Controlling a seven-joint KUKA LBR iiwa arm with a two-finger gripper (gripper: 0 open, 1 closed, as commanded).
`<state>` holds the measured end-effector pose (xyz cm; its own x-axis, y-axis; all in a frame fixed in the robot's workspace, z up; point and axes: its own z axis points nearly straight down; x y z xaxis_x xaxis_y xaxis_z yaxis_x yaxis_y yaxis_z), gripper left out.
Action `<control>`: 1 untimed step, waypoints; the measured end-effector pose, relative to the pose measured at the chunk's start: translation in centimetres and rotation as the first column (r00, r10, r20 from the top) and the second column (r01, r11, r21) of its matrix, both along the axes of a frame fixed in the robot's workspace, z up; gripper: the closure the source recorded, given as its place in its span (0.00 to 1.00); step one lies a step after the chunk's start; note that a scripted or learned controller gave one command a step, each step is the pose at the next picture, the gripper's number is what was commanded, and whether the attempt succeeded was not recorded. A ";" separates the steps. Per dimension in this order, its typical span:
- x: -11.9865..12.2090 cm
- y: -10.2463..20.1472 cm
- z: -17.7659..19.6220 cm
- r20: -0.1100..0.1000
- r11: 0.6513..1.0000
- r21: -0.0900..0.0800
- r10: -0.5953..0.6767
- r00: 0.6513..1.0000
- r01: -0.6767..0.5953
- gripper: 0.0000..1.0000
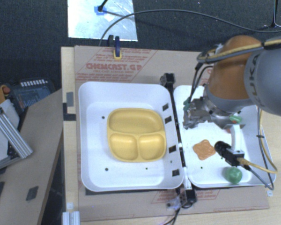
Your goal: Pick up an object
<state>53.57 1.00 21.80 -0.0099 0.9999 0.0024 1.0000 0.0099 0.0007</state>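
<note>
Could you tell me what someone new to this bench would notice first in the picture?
Probably the yellow three-compartment tray lying in the left bin. Next, the grey and orange arm bending over the right bin, where an orange flat piece and a green ball lie.

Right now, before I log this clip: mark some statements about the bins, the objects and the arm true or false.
1. A yellow divided tray lies in the left bin. True.
2. The green ball sits in the left bin. False: it is in the right bin, near its front edge.
3. The gripper is over the right bin. True.
4. The orange flat piece rests on the yellow divided tray. False: it lies on the right bin's floor.
5. The arm reaches in from the view's left. False: from the right.
</note>
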 end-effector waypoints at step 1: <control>0.5 4.7 -0.5 0.000 1.000 0.000 0.000 1.000 0.000 1.00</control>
